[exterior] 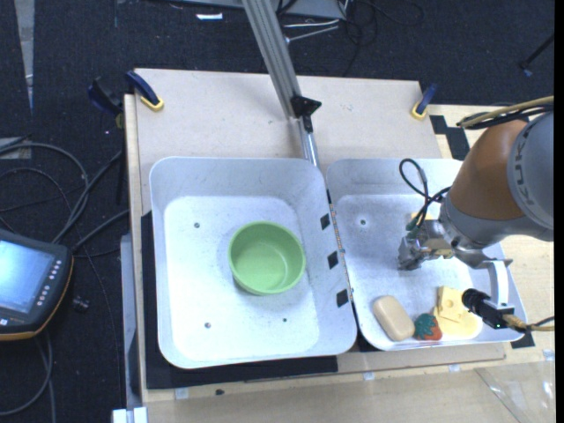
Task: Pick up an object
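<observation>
Far left: handheld screen pendant (22, 285) on dark carpet, cables trailing. Pale wood bench (220, 117), blue-yellow clamps (145, 92) at its back corners. Left bin (176, 192): green bowl (267, 258) upright near centre. Right bin (370, 192): tan oval object (393, 317) at front edge, small red-green piece (427, 326) beside it, yellow piece (456, 311) just right. Gripper (412, 256) low over right bin floor, behind these objects; finger state cannot be told.

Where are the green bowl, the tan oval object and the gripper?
green bowl (266, 258), camera view, on the bowl's inner floor, left bin.
tan oval object (393, 317), camera view, on its top surface, right bin's near edge.
gripper (412, 256), camera view, on its tip above the right bin.
</observation>
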Robot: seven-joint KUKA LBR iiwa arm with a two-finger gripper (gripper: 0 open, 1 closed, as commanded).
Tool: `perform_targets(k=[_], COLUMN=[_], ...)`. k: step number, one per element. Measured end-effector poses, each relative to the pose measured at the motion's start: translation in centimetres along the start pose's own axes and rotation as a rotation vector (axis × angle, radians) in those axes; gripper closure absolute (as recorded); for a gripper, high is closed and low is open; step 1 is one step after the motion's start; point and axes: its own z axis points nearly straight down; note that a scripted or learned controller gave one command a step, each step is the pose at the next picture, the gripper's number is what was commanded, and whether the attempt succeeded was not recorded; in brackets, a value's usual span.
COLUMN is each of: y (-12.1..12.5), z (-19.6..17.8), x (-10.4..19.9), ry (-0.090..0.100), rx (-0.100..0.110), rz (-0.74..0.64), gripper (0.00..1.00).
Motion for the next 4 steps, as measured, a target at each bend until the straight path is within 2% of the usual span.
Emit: perform_targets(k=[1,3,4], y=[0.1,0.0,0.0], z=[-1.3,-10.7,-13.0], x=[0.0,1.1,1.1], ry=[-0.001,-0.002,-0.001], rx=[-0.005,-0.009,-0.007], rz=[0.000,-0.001,0.000], gripper=[1.00,1.00,1.00])
